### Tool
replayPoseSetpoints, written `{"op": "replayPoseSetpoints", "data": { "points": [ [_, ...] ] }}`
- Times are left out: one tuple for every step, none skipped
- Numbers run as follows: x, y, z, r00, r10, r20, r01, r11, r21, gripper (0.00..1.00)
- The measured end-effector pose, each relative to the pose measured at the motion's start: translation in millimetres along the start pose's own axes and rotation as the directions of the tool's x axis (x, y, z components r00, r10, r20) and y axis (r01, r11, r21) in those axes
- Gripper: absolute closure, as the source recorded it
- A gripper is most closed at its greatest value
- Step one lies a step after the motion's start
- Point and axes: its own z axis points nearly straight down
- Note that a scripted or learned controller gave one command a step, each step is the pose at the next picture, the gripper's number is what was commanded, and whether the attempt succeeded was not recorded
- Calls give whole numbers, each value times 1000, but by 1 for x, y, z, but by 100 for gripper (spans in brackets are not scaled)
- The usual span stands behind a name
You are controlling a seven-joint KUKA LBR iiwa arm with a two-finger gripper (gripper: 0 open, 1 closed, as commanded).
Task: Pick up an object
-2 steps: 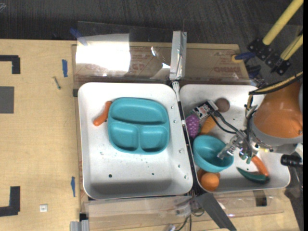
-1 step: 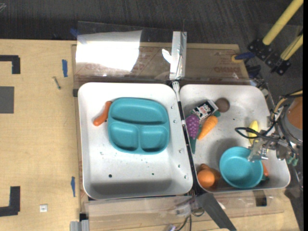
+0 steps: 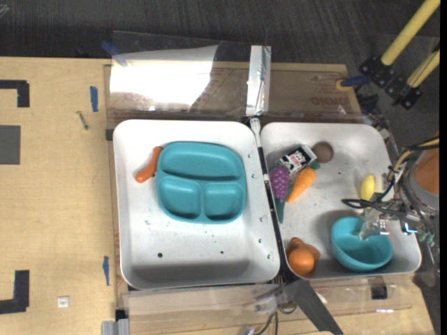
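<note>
We find the gripper (image 3: 369, 230) over the teal bowl (image 3: 360, 246) near the right bin's (image 3: 328, 135) front right corner, jaw state indiscernible, smooth yellow lemon (image 3: 367, 185) beside, bin's centre open.

The two bins (image 3: 133, 257) look like smooth white plastic, the divided tray (image 3: 201, 180) and the bowl (image 3: 360, 250) like glossy teal plastic, and the tabletop (image 3: 49, 208) is pale, matt wood with a dull finish.
</note>
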Motion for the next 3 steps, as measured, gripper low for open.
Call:
{"op": "replayPoseSetpoints", "data": {
  "points": [
    [-1, 0, 0, 998, -58, 4, 58, 998, 1, 0],
    [-6, 1, 1, 996, -86, -3, 86, 996, -1, 0],
    [-3, 2, 0, 991, -132, 9, 132, 991, 2, 0]
  ]
}}
